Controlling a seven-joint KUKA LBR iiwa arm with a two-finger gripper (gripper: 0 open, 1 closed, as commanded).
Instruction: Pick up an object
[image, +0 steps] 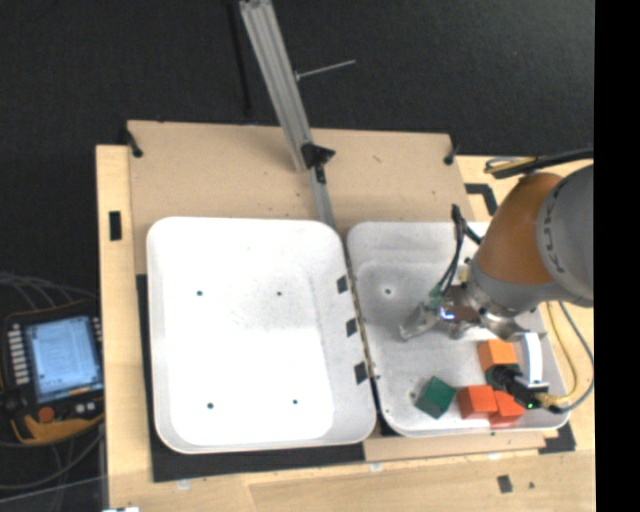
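Observation:
My gripper (415, 325) hangs over the middle of the right bin (400, 250), reaching in from the right under the orange-banded wrist. Nothing shows in its grasp. A green block (435, 397) lies near the bin's front edge, below and slightly right of the gripper and apart from it. An orange block (477, 402) sits just right of the green one, with another orange piece (508, 410) beside it. A third orange block (497, 354) lies farther back, partly under the wrist.
The left bin (250, 330) lies alongside, split from the right one by a narrow divider with black clips (352, 326). A slanted metal post (285, 90) rises behind the bins. A handheld pendant (60, 360) rests off the bench at far left.

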